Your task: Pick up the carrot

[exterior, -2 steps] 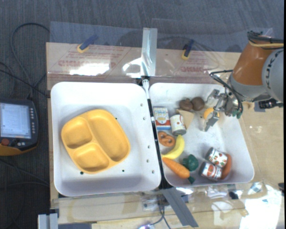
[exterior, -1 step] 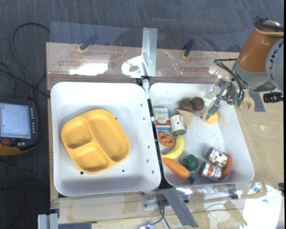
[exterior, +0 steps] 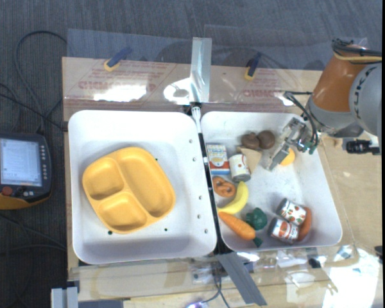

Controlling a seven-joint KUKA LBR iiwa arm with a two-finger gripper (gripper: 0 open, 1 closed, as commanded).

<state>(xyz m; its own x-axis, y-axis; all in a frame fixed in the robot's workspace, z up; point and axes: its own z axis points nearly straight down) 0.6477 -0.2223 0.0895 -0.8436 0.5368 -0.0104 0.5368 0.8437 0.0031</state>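
Note:
The carrot point(exterior: 237, 225) is orange and lies on its side near the front-left corner of the right bin point(exterior: 321, 194), with a green leafy piece point(exterior: 256, 219) by its right end. My gripper point(exterior: 280, 150) hangs over the back of that bin, well behind and to the right of the carrot. It is open with nothing between its fingers. A small yellow object point(exterior: 288, 160) lies just beside it.
A banana point(exterior: 237, 199) lies just behind the carrot, with a round orange item point(exterior: 223, 187), a small can point(exterior: 239, 167) and a carton point(exterior: 217, 158) further back. Two brown lumps point(exterior: 258, 140) sit near the gripper. Red cans point(exterior: 289, 220) lie front right. The left bin point(exterior: 90, 133) holds a yellow divided tray point(exterior: 127, 188).

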